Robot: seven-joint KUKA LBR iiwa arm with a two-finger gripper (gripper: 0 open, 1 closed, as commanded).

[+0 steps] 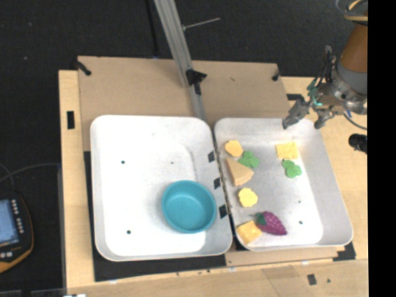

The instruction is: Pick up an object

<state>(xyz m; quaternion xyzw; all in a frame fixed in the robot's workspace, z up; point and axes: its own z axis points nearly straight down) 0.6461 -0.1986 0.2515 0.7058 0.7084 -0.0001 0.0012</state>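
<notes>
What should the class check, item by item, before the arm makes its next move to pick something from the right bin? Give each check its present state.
1. Tool holds nothing: ok, nothing sits between its fingers.
2. Fingers spread for a grasp: ok, the two fingers stand apart.
3. Tool is over the right bin: ok, above its far right corner.
4. Nearest target lies free: ok, the yellow square lies flat, just apart from the green piece.
5. Tool is low enough to grasp: cannot tell from this slanted view.
6. Blue bowl is out of the way: ok, it sits in the left bin.
</notes>
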